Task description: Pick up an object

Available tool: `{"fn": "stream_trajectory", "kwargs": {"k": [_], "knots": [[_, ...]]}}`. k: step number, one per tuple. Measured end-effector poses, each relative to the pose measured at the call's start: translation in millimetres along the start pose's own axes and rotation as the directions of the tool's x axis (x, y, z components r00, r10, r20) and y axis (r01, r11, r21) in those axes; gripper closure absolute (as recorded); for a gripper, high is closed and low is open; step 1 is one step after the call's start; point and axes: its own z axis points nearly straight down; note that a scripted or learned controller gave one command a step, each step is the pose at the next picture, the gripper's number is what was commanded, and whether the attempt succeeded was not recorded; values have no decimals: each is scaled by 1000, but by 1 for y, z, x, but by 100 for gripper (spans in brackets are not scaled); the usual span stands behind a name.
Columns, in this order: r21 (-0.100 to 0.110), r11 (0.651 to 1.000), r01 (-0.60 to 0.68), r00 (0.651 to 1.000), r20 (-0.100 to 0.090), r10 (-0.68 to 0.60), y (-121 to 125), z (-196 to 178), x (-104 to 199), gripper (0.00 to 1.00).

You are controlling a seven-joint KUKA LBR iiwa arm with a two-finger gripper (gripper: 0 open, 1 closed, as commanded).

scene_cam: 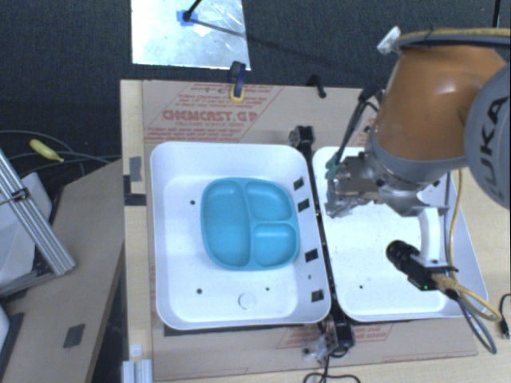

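A light blue divided plate (pixel 247 223) with three compartments lies flat in the middle of the left bin (pixel 172 214). My gripper (pixel 342 198) hangs over the upper left part of the right bin (pixel 375 294), close to the wall between the two bins. It is to the right of the plate and apart from it. The big orange-banded wrist (pixel 431 102) above it hides the far half of the right bin. I see nothing held at the gripper's tip.
The two white bins sit side by side on a cardboard sheet (pixel 207 110) with red print. A shiny metal sheet (pixel 188 18) lies beyond the bench. An aluminium frame (pixel 32 222) stands at the left edge.
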Motion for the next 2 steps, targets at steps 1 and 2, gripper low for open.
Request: {"fn": "stream_trajectory", "kwargs": {"k": [1, 2], "knots": [[-1, 1000, 0, 1000, 1, 0, 0, -7, -16, 100], [-3, 1000, 5, 1000, -1, -5, 0, -43, 5, 100]]}}
